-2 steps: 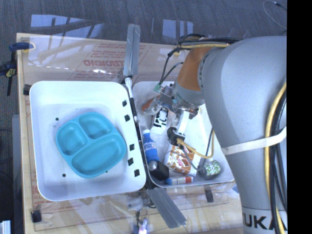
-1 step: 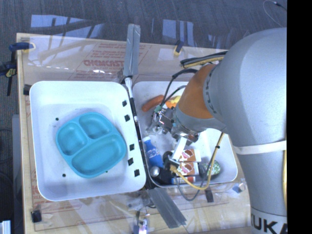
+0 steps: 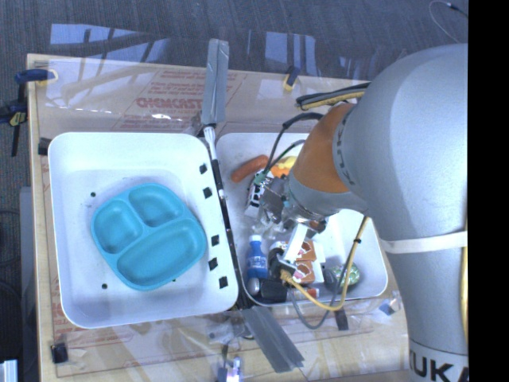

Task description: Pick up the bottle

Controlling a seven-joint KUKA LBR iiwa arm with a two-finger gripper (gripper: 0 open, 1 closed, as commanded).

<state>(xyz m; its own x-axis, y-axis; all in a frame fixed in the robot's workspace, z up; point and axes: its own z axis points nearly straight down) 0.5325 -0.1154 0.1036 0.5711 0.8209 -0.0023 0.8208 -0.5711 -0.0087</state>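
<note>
Bottle [image 3: 256,258] status: not lifted; it lies in the right bin [image 3: 374,281], close to that bin's left wall, blue-bodied with a pale cap end, resting among clutter. Pick-up judged not yet achieved

Left to right across the tabletop [image 3: 119,106]:

- Left bin [image 3: 67,213]: holds a blue divided plate [image 3: 149,235] with three compartments, lying flat. Not part of the task
- Divider between the bins: black clips along the shared walls, a grey bar running up from it
- Right bin: the bottle nearest the left wall; an orange carrot-shaped item [image 3: 250,168] toward the far end; a yellow item partly hidden under the arm; a green object [image 3: 347,275] near the front right corner

Gripper [image 3: 288,270]: lowered into the right bin just right of the bottle, low among the objects. The fingertips are lost against cables and dark clutter; whether it is open, closed or gripping anything cannot be told. Nothing is seen between the fingers

Arm pose: reaches in from the right, large grey link overhead, orange band above the wrist, wrist angled down and toward the bin's front left

Remaining, by judgement: secure the bottle and raise it clear of the bin
</note>
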